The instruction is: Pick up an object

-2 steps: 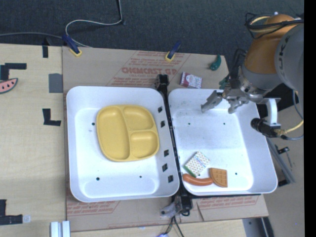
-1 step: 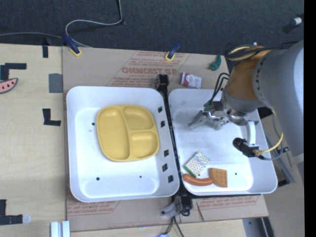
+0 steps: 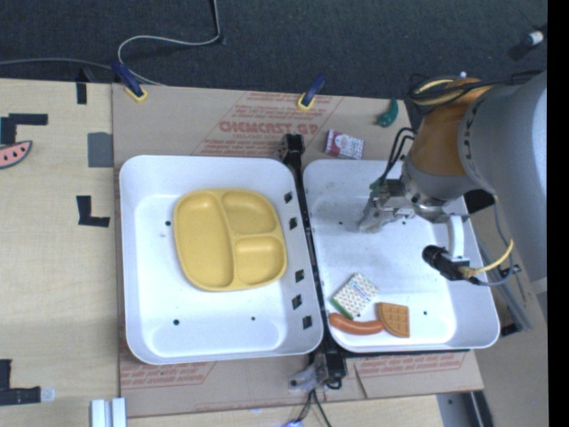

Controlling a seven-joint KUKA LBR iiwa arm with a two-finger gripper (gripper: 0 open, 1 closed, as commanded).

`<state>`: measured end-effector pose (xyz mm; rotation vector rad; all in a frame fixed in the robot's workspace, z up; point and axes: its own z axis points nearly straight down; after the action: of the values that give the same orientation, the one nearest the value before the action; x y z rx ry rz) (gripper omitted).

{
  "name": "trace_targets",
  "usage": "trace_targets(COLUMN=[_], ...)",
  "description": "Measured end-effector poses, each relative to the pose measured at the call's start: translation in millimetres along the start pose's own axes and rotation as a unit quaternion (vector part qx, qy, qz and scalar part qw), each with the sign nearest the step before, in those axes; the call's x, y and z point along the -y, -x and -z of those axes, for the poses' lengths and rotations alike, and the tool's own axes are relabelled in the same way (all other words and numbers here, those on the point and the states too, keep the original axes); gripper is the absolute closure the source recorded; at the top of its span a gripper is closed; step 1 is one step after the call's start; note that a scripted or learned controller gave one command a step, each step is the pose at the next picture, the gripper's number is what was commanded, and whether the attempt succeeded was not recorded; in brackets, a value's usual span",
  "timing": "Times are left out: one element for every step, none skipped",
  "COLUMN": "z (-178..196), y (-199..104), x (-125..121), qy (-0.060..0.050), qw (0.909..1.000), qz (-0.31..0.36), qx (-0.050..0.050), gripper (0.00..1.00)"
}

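My gripper [image 3: 373, 217] hangs over the upper middle of the right bin [image 3: 462, 327], below the grey arm with its orange band. Nothing shows between its fingertips. Three small objects lie near the bin's front edge, well below the gripper: a white checkered packet [image 3: 355, 294], a red-orange hot dog [image 3: 356, 325] and a tan waffle piece [image 3: 394, 318]. A yellow divided plate [image 3: 229, 238] rests in the left bin [image 3: 151, 327].
A black cable and connector [image 3: 447, 263] hang from the arm over the right bin's right side. A small pink packet [image 3: 343, 144] lies on the cardboard behind the bins. Black clips [image 3: 298, 238] run along the seam between the bins.
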<state>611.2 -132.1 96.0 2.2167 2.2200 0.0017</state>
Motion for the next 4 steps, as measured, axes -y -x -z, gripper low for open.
trace_targets(z=[0,9,9,18], y=[0,-1,-1,-2], x=[0,0,0,0], qy=[0.0,-0.001,-0.001,-0.001], qw=[1.0,1.0,1.0,1.0], qz=[0.0,0.0,0.0,0.001], qx=[0.0,-0.001,-0.001,-0.001], gripper=[0.0,1.0,0.0,1.0])
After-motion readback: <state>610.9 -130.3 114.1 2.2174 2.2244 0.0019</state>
